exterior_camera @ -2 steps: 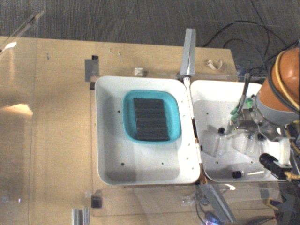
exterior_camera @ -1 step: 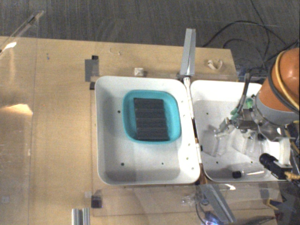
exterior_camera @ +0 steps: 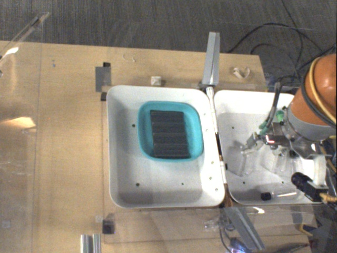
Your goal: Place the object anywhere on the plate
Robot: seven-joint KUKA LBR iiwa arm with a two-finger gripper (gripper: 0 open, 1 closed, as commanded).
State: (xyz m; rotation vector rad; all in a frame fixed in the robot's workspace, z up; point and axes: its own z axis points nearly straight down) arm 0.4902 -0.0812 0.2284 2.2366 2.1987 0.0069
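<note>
The grey arm with the orange band (exterior_camera: 318, 96) reaches in from the right and hangs over the right-hand shallow white bin (exterior_camera: 231, 191). Its two-finger gripper (exterior_camera: 263, 141) sits low over the middle of that bin. Whether it is spread or pressed together cannot be told; glare and blur hide that part.

The task object cannot be identified with certainty. A pale, translucent shape (exterior_camera: 243, 159) lies on the bin floor just left of and slightly nearer than the gripper, and may be the object or a reflection. Its long axis cannot be read. Nothing is visibly held.

The target, a teal rounded-square plate with a dark ribbed insert (exterior_camera: 170, 130), lies in the far half of the left-hand shallow white bin (exterior_camera: 158, 194), well to the left of the gripper.

The coming move therefore runs leftward. Judged from this layout, the adjoining bin walls (exterior_camera: 217, 141) stand between gripper and plate, so any carried object needs to be lifted over them.

A small black item (exterior_camera: 265, 196) rests near the near wall of the right bin, apart from the gripper. Black cables (exterior_camera: 263, 30) trail over the far floor.
</note>
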